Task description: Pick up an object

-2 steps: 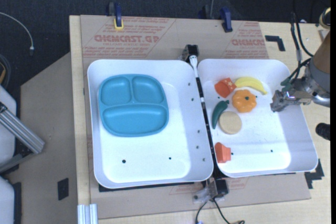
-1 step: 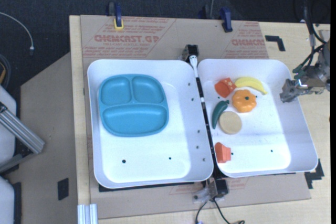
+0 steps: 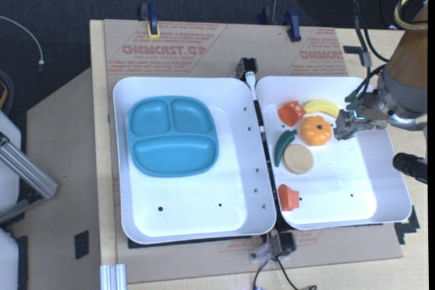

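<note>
The end effector, its opening impossible to tell, is hovering beside the orange pumpkin; centring over it before descending seems wise.

We read red print on the brown protective sheet that covers the bench. Along its far edge, above the left bin, the words "CHEMCAST G.P" stand clear. Toward the far right corner, above the right bin, the same red lettering repeats, but there we make out only "CHEMC". Smaller red lines beneath are too fine to read.
</note>
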You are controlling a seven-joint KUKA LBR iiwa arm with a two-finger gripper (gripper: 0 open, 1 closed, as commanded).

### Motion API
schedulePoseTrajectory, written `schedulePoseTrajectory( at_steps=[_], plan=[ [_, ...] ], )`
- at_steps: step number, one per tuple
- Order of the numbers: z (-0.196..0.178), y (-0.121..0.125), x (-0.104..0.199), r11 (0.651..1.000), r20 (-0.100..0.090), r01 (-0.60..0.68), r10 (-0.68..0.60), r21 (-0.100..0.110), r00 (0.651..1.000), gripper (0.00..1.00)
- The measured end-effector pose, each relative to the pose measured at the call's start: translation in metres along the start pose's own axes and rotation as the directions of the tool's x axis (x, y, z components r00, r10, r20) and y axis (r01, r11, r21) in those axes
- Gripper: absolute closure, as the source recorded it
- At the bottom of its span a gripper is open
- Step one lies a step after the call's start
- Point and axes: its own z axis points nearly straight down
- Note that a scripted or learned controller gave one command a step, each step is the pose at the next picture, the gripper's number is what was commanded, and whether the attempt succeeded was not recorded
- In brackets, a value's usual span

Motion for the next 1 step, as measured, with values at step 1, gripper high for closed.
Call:
schedulePoseTrajectory(
  at_steps=[1],
  plan=[
    [-0.0066,-0.0016,0.0539,1.0,0.0,0.001,-0.001,-0.001,1.0,1.0]
  ],
)
